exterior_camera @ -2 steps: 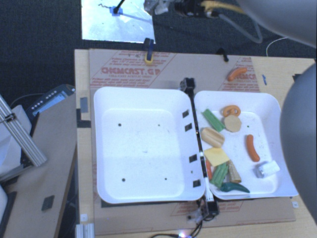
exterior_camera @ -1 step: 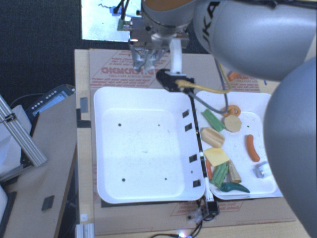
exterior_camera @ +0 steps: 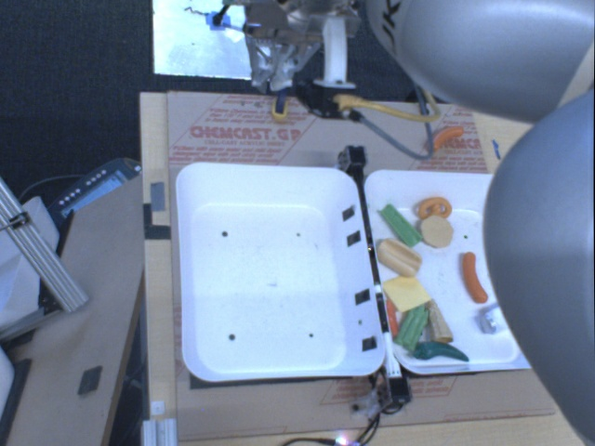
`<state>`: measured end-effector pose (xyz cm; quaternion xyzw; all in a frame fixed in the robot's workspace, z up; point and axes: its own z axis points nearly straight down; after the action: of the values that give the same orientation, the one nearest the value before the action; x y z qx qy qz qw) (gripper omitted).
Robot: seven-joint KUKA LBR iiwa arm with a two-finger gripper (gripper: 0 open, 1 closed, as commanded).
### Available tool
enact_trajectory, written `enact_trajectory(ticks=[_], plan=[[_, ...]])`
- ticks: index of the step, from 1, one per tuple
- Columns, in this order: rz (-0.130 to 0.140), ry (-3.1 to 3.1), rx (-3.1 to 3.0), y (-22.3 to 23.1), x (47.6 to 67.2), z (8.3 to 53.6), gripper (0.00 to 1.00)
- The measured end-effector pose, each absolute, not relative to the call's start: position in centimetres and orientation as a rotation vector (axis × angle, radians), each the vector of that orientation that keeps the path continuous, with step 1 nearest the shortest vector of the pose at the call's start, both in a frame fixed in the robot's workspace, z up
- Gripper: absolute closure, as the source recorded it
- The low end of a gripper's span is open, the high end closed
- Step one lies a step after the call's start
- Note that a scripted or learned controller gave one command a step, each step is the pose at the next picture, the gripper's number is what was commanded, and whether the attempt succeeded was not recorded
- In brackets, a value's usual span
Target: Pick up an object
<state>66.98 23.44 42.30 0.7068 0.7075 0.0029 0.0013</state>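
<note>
Near edge: cardboard sheet (exterior_camera: 279, 407) lying on the counter (exterior_camera: 112, 277), carrying two white bins side by side. Black clips (exterior_camera: 361, 268) running along the seam between them.

Right bin (exterior_camera: 502, 360) holding all the toy food. Nearest the camera, a dark green pepper (exterior_camera: 441, 350) lying beside a green piece (exterior_camera: 412, 327) and a tan piece (exterior_camera: 437, 323). A small grey object (exterior_camera: 487, 320) sitting to their right. Just behind, a yellow cheese wedge (exterior_camera: 406, 293) touching a bread roll (exterior_camera: 400, 256). A red sausage (exterior_camera: 474, 277) lying apart, toward the arm side. Farther back, a green stick (exterior_camera: 399, 224), a round beige biscuit (exterior_camera: 436, 232) and a brown pretzel (exterior_camera: 433, 208) clustering together.

Left bin (exterior_camera: 270, 277) showing bare white floor with a few small dark dots.

Beyond the bins, red print on the cardboard reading "CHEMCAST", followed by letters resembling "G P"; smaller lines under it too fine to read. An orange item (exterior_camera: 447, 137) lying on the cardboard behind the right bin.

Far end: end effector (exterior_camera: 276, 82) hanging over the cardboard's back edge, well apart from the food, which sits nearer the camera and to the right. Whether it is released or clenched, cannot tell. Yellow and grey cables (exterior_camera: 390, 111) trailing from it. Grey arm (exterior_camera: 521, 91) bearing part of a black letter.
</note>
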Motion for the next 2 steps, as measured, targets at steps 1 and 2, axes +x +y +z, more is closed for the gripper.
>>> enact_trajectory(ticks=[1, 2], plan=[[0.020, 2.224, 2.211, 23.4, 64.8, 54.4, 1.00], [-0.012, 2.224, 2.224, 23.4, 63.8, 42.5, 1.00]])
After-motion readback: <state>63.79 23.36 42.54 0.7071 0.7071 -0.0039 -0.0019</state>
